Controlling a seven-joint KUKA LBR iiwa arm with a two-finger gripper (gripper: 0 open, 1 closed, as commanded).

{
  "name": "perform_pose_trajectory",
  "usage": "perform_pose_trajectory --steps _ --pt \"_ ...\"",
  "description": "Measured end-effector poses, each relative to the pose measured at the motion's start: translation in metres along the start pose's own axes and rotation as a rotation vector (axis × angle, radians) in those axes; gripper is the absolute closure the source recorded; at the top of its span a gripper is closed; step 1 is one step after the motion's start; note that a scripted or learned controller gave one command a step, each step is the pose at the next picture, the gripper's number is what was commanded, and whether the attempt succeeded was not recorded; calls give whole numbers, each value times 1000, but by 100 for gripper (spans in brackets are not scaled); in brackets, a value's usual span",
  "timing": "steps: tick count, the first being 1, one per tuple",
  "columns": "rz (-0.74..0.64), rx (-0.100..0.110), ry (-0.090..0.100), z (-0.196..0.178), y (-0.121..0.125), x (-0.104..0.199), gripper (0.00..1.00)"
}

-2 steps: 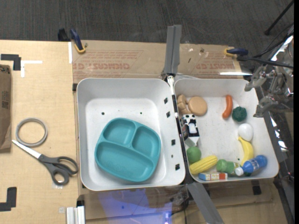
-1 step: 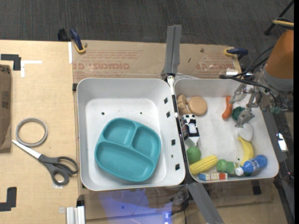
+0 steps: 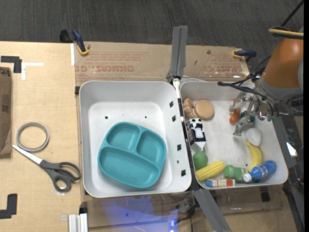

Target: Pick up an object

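Note:
My gripper (image 3: 243, 123) hangs low over the right side of the right bin (image 3: 222, 93), with the arm's orange band behind it at the view's right edge. A small orange-red item (image 3: 234, 116) lies just left of it and a white rounded object (image 3: 254, 137) just below it. I see nothing held in it. Also in this bin are a tan bun (image 3: 204, 109), a black-and-white item (image 3: 196, 130), a green ball (image 3: 200, 159), a yellow corn cob (image 3: 209, 170), a green bottle (image 3: 233, 171), a banana (image 3: 255, 153) and a blue bottle (image 3: 263, 170).
The left bin (image 3: 96, 100) holds a teal divided plate (image 3: 133, 153). On the bench to its left lie scissors (image 3: 53, 168) and a tape roll (image 3: 32, 136). A grey bar (image 3: 178, 52) stands behind the divider between the bins.

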State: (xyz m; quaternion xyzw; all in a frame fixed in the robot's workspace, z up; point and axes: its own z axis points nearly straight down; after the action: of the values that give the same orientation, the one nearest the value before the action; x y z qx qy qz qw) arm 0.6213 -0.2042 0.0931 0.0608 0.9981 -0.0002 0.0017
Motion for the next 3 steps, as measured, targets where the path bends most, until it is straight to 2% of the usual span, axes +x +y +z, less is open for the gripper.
perform_pose_trajectory --steps 1,2,3 --pt "104 0 0 0 13 2 0" --pt "101 1 -6 -11 14 0 100" --pt "212 1 -2 -127 39 10 100"
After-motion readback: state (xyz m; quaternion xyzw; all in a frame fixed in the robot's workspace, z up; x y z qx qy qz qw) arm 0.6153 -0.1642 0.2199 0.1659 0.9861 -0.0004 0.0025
